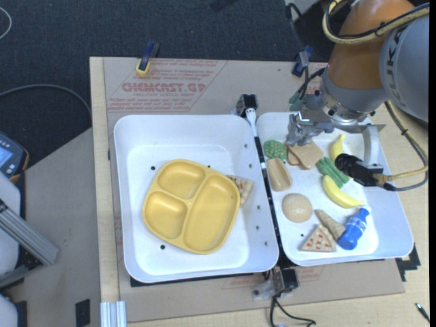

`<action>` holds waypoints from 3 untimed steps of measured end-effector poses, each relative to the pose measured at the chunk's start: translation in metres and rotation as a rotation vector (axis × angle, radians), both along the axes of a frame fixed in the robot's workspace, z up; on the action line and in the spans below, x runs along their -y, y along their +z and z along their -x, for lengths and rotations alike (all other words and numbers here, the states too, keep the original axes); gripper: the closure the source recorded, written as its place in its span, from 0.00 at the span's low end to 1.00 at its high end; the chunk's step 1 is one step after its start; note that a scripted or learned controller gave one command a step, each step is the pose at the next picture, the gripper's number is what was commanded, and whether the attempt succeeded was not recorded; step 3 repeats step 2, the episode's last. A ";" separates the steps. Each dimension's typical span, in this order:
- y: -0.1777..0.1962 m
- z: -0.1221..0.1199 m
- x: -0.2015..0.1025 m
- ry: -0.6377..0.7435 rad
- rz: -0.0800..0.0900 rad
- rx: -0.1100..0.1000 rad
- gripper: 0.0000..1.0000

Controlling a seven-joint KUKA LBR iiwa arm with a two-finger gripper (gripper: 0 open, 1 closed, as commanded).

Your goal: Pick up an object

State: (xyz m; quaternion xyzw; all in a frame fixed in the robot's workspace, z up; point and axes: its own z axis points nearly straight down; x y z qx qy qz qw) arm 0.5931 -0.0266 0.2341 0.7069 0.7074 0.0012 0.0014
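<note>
Toast slice (306, 157), fingers (298, 131) just above

A divided plate (191, 205) lies in the left bin (129, 138); right of the plate, toy foods fill the right bin (395, 240), a banana (338, 191) among them.

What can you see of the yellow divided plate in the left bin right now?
The yellow divided plate looks like smooth matte plastic, rounded at the corners, with three compartments: two smaller ones on the camera's left and a longer one on the right. All three look bare. It lies flat, turned at a slant, on the floor of the left bin, towards its near right. A tan wedge-shaped toy food piece pokes out from under or beside its right edge.
</note>
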 end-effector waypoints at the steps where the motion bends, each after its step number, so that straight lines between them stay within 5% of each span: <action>1: -0.007 0.004 0.005 -0.001 0.000 -0.006 1.00; 3: -0.002 -0.012 -0.002 0.001 0.000 0.000 1.00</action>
